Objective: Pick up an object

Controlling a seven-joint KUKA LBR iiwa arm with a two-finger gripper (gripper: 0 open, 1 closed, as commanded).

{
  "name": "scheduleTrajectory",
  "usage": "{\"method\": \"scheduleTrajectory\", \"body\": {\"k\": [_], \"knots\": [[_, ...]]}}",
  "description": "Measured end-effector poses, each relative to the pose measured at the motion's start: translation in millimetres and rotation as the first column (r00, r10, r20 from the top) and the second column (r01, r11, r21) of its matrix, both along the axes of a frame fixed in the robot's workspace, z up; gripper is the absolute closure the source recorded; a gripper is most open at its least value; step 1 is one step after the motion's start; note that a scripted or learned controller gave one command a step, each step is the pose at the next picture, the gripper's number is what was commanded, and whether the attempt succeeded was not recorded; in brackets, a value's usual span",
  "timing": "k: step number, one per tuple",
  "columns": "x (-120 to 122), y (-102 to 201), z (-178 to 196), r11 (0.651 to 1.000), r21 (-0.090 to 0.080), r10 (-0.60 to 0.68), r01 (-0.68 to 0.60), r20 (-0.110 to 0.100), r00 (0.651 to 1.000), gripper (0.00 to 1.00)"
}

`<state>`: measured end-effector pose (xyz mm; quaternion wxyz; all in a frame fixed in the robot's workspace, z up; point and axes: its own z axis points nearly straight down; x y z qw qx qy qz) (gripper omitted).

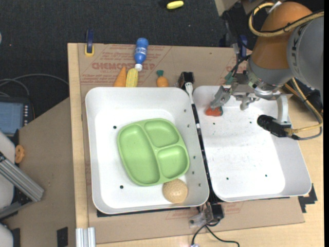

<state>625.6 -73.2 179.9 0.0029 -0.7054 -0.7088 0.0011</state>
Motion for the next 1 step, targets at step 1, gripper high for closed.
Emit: {"method": "scheduleTrajectory", "body": {"k": [1], "knots": [[2.5, -156.0, 26.5, 1.000, -0.013, -0.017, 0.017, 0.012, 1.000, 0.00]]}}
